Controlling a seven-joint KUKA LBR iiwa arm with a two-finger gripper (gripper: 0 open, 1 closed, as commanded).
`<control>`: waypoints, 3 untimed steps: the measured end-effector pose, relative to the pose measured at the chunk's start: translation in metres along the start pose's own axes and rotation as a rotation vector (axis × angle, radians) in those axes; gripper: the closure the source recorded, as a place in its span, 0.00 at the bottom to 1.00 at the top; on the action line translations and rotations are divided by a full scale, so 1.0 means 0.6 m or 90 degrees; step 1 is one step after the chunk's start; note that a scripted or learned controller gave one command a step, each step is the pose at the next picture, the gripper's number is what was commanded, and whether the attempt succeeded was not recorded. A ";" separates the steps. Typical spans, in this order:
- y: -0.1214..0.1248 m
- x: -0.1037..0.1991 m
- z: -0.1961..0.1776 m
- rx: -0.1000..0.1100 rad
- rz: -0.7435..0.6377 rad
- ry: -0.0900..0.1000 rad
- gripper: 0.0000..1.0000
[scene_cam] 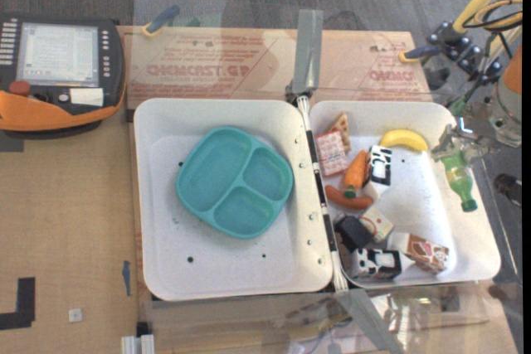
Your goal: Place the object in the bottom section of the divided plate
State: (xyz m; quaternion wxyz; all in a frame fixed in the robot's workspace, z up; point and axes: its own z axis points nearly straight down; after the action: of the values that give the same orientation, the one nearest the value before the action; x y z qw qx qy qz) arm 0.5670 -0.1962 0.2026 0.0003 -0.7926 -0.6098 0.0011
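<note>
A brown cardboard-covered surface [66, 203] carried two shallow white bins with rounded corners, side by side. In the left bin [158, 261] lay a teal plastic plate [235, 181], smooth and rounded, split by raised ridges into three sections, all bare. The right bin [477, 249] held a jumble of small toy foods: a curved yellow banana [404, 139] near the far wall, an orange carrot [355, 170], a red sausage [348, 196], a red printed carton [331, 152], a black-and-white box [380, 164] and a brown patterned pack [427, 254] near the front. At the right rim of that bin hung the metal end effector [459, 147], reaching in from the right, with a translucent green bottle [461, 181] just below it, tilted with its neck toward the front. Whether the fingers were spread or pinching the bottle could not be told. A grey and orange handheld control pad [58, 72] rested at the far left.
</note>
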 end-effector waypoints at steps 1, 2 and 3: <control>0.046 0.125 0.032 -0.002 0.049 0.001 1.00; 0.108 0.243 0.016 -0.001 0.185 0.001 1.00; 0.056 0.348 -0.027 0.001 0.101 0.000 1.00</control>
State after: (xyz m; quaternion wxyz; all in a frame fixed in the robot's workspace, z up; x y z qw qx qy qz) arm 0.6531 -0.0032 0.2182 0.0008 -0.8385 -0.5449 0.0012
